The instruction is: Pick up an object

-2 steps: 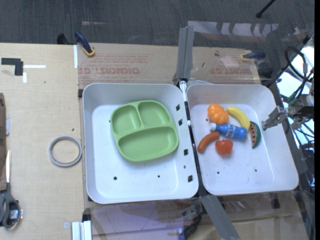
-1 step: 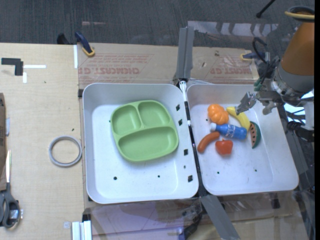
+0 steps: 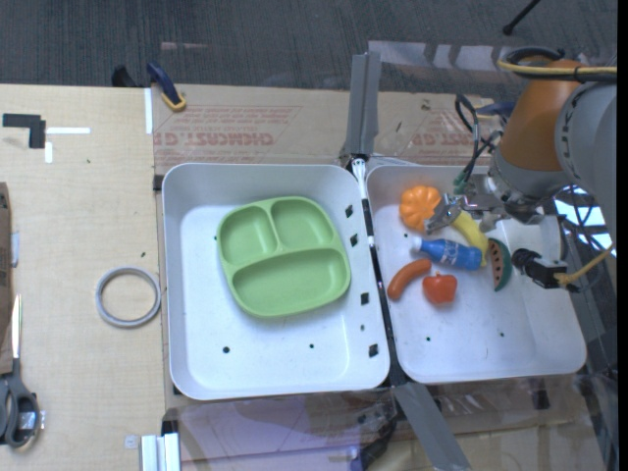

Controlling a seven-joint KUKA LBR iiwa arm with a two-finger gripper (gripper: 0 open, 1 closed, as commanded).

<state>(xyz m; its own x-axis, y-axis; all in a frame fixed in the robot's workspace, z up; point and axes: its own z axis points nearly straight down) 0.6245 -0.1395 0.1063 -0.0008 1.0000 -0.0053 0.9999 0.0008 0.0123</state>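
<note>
In the right bin (image 3: pixel 549 346), your gripper (image 3: pixel 449 210) hangs with fingers apart, clamping nothing. The toy banana (image 3: pixel 469 231) lies just beside it, toward the arm, long axis slanting down toward the blue bottle (image 3: pixel 451 254).

I can read little from here. The brown cardboard sheet (image 3: pixel 257 126) behind my two bins carries faint red printing, upside down and mirrored, too blurred for me to make out any word.
</note>
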